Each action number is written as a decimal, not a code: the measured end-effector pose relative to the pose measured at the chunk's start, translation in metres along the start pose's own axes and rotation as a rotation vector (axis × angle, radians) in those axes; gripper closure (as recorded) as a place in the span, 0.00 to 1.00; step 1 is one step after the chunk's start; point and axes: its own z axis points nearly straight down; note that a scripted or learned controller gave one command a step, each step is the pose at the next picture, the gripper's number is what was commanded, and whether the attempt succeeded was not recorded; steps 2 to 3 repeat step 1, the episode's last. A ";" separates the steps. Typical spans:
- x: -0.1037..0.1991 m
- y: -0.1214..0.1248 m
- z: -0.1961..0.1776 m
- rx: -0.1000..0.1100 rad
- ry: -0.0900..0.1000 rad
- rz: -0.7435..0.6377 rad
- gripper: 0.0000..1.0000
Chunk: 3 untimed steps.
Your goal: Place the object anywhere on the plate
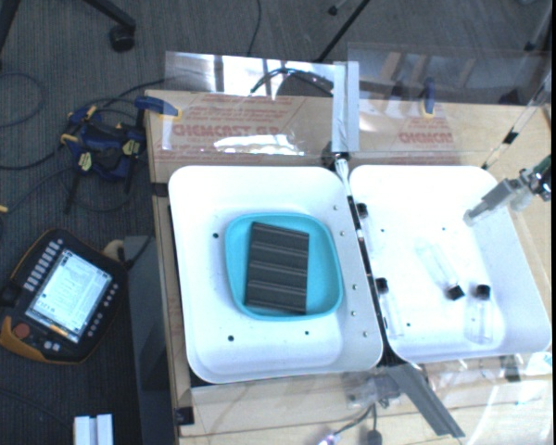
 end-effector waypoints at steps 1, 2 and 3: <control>0.006 -0.021 -0.087 -0.001 -0.003 0.151 0.00; 0.006 -0.021 -0.087 -0.001 -0.003 0.151 0.00; 0.006 -0.021 -0.087 -0.001 -0.003 0.151 0.00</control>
